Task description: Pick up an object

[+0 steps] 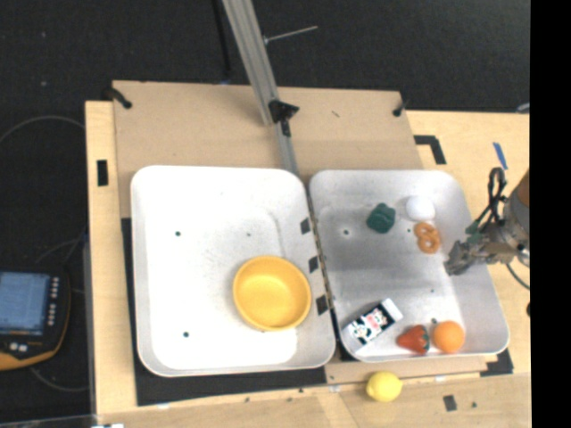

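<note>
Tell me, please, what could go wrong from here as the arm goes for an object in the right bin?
The tool sits at the right bin's right wall, so descending there could strike the rim. The red object and orange ball touch in a corner, so a grasp may nudge both. The pretzel-like piece looks small and may slip.

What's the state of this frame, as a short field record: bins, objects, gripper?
left bin: yellow bowl
right bin: green block, white ball, pretzel, black-and-white box, red piece, orange
outside bins: lemon on the bench, in front of the right bin
gripper: at the right bin's right edge, near the pretzel; no object seen between its fingers
</note>
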Tool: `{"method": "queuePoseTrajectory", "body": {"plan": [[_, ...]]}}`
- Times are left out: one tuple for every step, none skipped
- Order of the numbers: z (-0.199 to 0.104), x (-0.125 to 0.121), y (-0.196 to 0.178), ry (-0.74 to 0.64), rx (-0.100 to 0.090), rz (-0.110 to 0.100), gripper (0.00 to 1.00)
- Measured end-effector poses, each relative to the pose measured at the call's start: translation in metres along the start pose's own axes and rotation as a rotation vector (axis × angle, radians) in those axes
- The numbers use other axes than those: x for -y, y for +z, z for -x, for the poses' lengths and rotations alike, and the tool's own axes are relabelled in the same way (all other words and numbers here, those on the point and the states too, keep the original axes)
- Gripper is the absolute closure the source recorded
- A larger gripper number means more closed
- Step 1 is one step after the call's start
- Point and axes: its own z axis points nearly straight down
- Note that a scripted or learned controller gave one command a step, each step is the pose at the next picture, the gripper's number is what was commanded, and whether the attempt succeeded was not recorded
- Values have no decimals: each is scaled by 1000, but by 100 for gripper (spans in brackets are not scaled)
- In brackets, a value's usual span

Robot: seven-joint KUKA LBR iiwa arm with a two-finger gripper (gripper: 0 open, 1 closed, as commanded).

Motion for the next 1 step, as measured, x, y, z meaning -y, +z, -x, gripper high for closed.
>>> {"method": "queuePoseTrajectory", "body": {"plan": [[1, -1, -51, -4, 1, 1, 100]]}}
